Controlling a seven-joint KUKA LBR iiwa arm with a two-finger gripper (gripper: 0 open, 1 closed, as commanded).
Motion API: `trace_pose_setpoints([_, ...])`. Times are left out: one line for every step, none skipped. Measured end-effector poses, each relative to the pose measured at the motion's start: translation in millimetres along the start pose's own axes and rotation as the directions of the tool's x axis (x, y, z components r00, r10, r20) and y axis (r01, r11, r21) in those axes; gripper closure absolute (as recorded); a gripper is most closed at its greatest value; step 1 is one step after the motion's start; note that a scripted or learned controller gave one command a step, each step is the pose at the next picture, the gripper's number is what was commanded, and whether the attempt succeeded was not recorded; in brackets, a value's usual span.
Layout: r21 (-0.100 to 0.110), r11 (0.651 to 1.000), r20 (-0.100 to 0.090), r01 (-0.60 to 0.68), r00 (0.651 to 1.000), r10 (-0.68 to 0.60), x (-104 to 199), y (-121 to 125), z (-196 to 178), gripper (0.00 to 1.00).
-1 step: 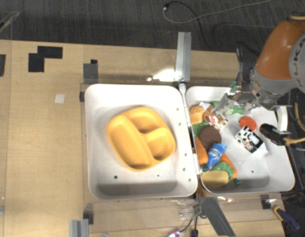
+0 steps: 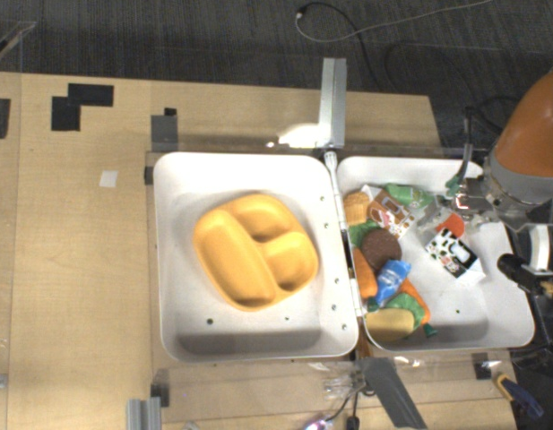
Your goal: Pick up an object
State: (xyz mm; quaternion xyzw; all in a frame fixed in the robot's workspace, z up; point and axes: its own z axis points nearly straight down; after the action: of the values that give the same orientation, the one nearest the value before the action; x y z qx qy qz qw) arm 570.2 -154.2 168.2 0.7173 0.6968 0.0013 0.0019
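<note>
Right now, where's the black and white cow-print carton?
In the camera view, the cow-print carton lies in the right bin, toward its right side, apart from the pile of toy food along the bin's left wall and just below the end effector.

Light is bright and even, falling from above. The left bin (image 2: pixel 245 258) throws a soft shadow band along its inner floor at about 6 o'clock, and the yellow tray (image 2: pixel 254 249) casts a faint shadow toward 7 o'clock. A white glare patch burns out on the bench (image 2: pixel 79 240) just beyond the bins, toward 12 o'clock. The right bin (image 2: pixel 491 316) reads slightly overexposed, its rim washed out. The picture is soft throughout; the small items are smeared, and the arm (image 2: pixel 531 146) at 3 o'clock looks blurred, perhaps from being out of focus.
</note>
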Motion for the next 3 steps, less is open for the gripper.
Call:
trace_pose_setpoints([-0.006, 0.999, 0.0, -0.042, 0.999, 0.042, -45.4, -2.0, 77.6, 0.0])
trace_pose_setpoints([-0.014, 0.999, 0.0, -0.039, 0.999, 0.039, -43.3, 1.1, 65.5, 1.0])
trace_pose_setpoints([-0.019, 0.999, -0.001, -0.037, 0.999, 0.037, -41.8, 3.1, 54.2, 1.0])
